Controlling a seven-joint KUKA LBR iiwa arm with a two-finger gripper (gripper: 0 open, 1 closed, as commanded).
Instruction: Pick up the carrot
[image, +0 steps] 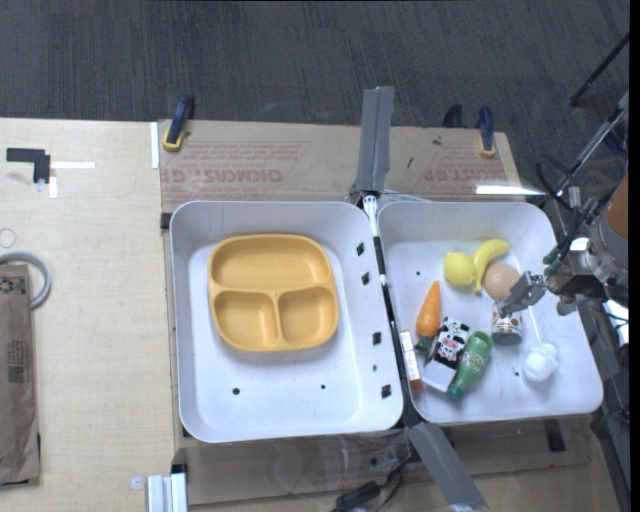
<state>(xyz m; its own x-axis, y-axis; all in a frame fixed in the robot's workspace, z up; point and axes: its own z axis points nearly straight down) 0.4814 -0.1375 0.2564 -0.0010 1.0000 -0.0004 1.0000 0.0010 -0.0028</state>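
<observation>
Yellow-orange, a divided tray (271, 292) lay in the left bin (195, 330). In the right bin (565, 395), the carrot (429, 309) sat near the left wall, tip pointing up, just above a small carton (446, 355) and a green bottle (470, 365). Right of it were a lemon (458, 269), a banana (489, 256) and a white ball (541, 364). The gripper (521, 294) stood well apart from the carrot, its fingers spread with nothing between them.

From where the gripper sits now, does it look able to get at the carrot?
Probably yes. The carrot lies uncovered in the right bin, its top side exposed. The gripper hovers to its right. A milk carton and green bottle crowd its lower end, so a grasp near the tip looks tighter.
</observation>
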